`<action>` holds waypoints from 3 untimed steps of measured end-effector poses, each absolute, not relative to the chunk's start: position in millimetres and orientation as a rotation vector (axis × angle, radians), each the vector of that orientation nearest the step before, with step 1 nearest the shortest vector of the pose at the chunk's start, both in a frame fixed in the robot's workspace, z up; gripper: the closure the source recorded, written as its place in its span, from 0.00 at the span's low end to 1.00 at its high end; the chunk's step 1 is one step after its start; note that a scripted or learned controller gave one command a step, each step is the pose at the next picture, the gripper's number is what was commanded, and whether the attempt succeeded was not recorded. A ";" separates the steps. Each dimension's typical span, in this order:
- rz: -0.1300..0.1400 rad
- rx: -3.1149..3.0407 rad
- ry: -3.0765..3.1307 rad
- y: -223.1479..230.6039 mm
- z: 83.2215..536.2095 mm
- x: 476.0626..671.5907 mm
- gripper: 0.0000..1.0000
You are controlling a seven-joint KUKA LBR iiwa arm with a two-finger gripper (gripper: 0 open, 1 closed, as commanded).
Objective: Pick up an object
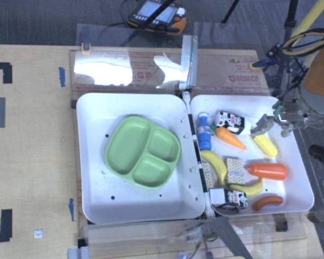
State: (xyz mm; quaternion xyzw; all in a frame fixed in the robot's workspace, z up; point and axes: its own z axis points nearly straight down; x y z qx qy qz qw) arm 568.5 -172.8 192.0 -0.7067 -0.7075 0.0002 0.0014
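A: Scene, left to right. Left shallow white bin [91,161] holds one green three-compartment plastic plate [143,151]. Right shallow white bin [299,161] has all the candidates.

B: Which ones?

A: Using the small blue bottle [204,132] as reference: it lies against the divider side. Just right of it, an orange toy carrot [229,138]. Above the carrot, a black-and-white cow-print carton [230,121]. Below the bottle, a yellow toy banana [218,164]. Further right, a yellow toy corn cob [264,144], and below that an orange-red sausage-shaped toy [266,170].

B: Gripper?

A: Two-finger gripper [267,124] sits well right of the bottle, just above the corn cob. Nothing between the fingers. Open or closed, can't tell from here.

B: Best target?

A: My guess: the corn cob. Nearest, and it has clear space on both long sides. Fingers should straddle its short axis, descend straight, close at mid-length. Carrot tip is near, so avoid drifting towards the bottle.
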 end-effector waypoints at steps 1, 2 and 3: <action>-0.018 -2.191 -2.248 -208.6 98.6 591.6 0.00; -0.011 -2.194 -2.249 -210.7 107.8 591.1 1.00; -0.001 -2.284 -2.158 -131.5 187.3 616.6 1.00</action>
